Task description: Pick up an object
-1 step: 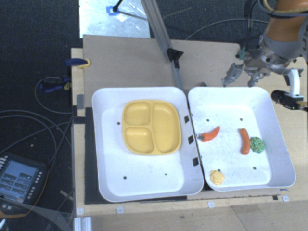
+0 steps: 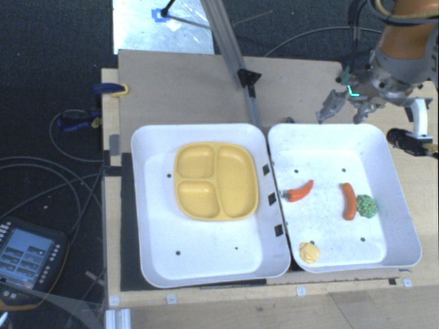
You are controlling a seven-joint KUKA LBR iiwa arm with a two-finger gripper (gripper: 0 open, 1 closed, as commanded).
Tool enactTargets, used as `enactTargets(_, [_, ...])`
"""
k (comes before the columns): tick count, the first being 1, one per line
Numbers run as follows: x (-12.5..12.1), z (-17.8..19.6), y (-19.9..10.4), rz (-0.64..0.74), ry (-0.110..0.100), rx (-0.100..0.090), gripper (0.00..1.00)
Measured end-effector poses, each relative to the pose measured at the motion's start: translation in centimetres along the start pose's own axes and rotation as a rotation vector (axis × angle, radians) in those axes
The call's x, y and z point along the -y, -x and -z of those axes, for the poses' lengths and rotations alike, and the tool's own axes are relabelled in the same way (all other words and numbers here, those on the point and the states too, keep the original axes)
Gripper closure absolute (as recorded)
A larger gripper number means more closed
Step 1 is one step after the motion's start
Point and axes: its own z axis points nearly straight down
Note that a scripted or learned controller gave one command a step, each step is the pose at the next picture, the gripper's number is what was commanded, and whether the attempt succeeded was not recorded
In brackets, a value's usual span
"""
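A handheld control pendant [image 2: 27,256] lies on the dark floor at the far left, with cables looping above it. On the bench, the left bin [image 2: 154,252] holds a yellow divided plate [image 2: 215,181] with three compartments, set toward the bin's upper middle, its hollows bare. A grey metal pole [image 2: 223,29] slants down from the top to a clamp just above the seam where the two bins meet. The right bin [image 2: 401,214] carries four small things: a red chili pepper [image 2: 299,191] lying tilted near its left side, a yellow lumpy toy food [image 2: 310,253] in the lower left corner, an orange sausage [image 2: 349,201] lying roughly upright toward the right, and a green broccoli piece [image 2: 367,206] touching the sausage's right side. The gripper [image 2: 348,107] hangs above the right bin's upper rim, well apart from all four objects, its two fingers spread wide with nothing between them.
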Motion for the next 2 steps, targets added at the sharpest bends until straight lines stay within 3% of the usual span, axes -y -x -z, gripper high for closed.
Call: enactTargets(2, [0.1,-11.0,-0.9,-0.006,-0.007,-0.001,0.0])
